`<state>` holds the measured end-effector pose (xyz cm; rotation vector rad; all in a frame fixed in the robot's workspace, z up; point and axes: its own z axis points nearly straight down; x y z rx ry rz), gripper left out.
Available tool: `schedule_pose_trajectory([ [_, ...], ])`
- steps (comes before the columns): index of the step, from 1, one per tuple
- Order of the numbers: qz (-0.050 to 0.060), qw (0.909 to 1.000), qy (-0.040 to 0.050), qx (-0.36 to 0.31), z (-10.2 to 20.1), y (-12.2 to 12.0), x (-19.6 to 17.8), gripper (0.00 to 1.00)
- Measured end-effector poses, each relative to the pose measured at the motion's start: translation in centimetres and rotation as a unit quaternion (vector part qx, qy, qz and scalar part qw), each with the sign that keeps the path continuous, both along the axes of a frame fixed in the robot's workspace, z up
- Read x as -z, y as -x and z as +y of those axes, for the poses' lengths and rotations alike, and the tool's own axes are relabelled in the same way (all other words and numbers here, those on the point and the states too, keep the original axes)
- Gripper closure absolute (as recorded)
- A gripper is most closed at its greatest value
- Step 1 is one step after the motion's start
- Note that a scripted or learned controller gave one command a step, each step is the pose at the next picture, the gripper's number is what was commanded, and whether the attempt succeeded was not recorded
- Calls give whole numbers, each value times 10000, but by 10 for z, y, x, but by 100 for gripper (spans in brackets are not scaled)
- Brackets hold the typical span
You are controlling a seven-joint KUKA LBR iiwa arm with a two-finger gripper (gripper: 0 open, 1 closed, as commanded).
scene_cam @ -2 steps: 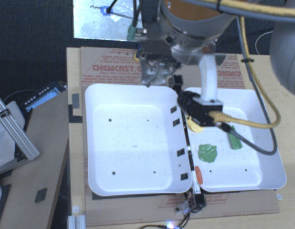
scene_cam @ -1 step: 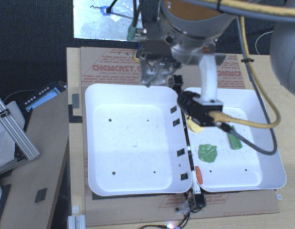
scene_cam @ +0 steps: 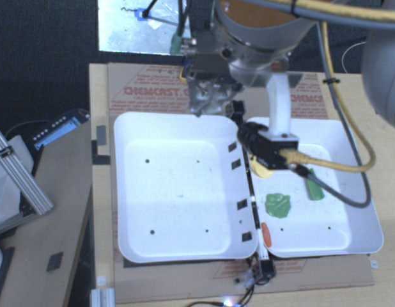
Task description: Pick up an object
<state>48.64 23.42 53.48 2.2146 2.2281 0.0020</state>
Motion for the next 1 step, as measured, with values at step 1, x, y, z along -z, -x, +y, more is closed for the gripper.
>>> schedule_pose_trajectory([
  [1, 0, 10000, 0, 0, 0, 0, 0, 100],
])
